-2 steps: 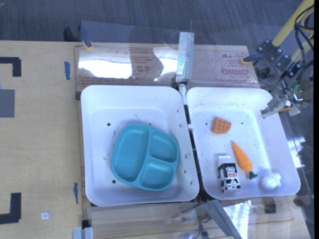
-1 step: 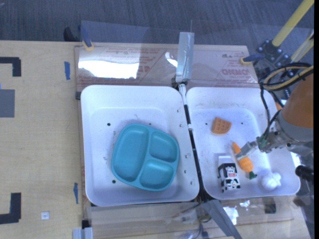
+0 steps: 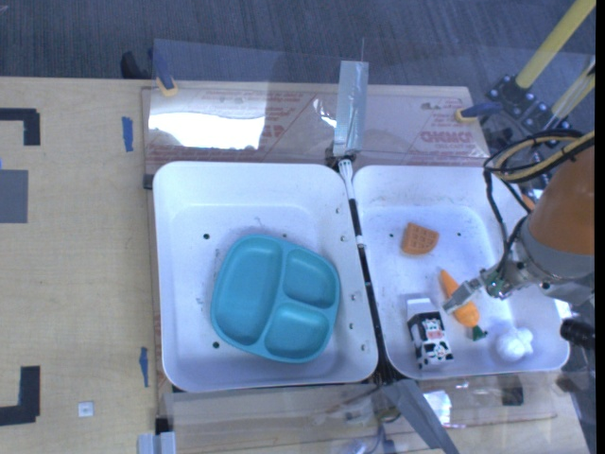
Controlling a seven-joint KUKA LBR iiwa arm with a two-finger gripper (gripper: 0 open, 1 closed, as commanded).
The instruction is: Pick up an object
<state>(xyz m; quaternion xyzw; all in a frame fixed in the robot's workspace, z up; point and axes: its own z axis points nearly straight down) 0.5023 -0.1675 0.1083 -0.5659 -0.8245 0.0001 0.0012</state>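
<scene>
The right bin (image 3: 378, 197) holds an orange waffle-shaped piece (image 3: 419, 239) near its middle. Below it lies an orange carrot with a green top (image 3: 466, 314), a black-and-white cow-pattern carton (image 3: 430, 336) and a white ball (image 3: 515, 345). My gripper (image 3: 465, 296) reaches in from the right and sits low over the carrot, covering its middle. The carrot's upper tip (image 3: 444, 277) pokes out to the gripper's left. I cannot make out whether anything is gripped.
A teal divided plate (image 3: 274, 298) lies in the left bin (image 3: 180, 197). A dark divider (image 3: 359, 253) runs between the bins. The arm's orange band (image 3: 572, 211) and black cables (image 3: 520, 159) hang over the right bin's right edge.
</scene>
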